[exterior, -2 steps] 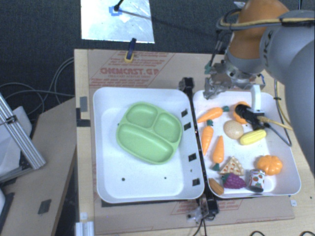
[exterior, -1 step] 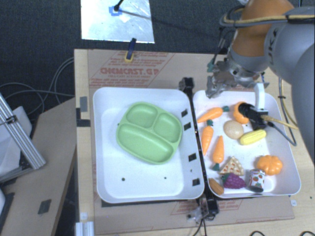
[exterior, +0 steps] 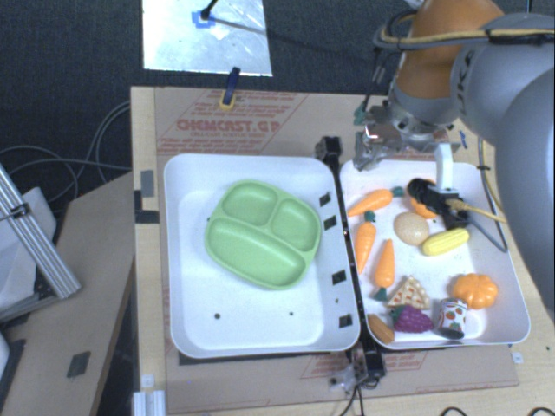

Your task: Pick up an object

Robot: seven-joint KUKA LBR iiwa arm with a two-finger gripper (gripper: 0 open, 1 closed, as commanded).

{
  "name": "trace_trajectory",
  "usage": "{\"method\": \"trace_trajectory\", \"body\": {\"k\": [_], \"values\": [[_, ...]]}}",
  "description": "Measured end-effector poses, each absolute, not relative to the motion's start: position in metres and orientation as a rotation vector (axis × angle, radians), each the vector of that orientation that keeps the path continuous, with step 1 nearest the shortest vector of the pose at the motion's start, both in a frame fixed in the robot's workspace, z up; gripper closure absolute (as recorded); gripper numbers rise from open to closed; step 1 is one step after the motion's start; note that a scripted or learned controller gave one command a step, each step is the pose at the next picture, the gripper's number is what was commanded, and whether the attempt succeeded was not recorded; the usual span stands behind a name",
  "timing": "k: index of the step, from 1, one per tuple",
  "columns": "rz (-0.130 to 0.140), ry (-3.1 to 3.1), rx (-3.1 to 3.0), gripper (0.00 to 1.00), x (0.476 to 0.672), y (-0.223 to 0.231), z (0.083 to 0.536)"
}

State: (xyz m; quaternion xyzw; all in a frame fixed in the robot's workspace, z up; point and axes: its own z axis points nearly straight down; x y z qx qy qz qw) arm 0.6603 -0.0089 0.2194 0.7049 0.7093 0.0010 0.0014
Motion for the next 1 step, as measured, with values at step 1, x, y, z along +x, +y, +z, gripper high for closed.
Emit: {"method": "trace_trajectory", "body": {"k": [1], "values": [[0.003,2.227,2.213,1.0,0.6611,-0.0086,0.2253]]}}
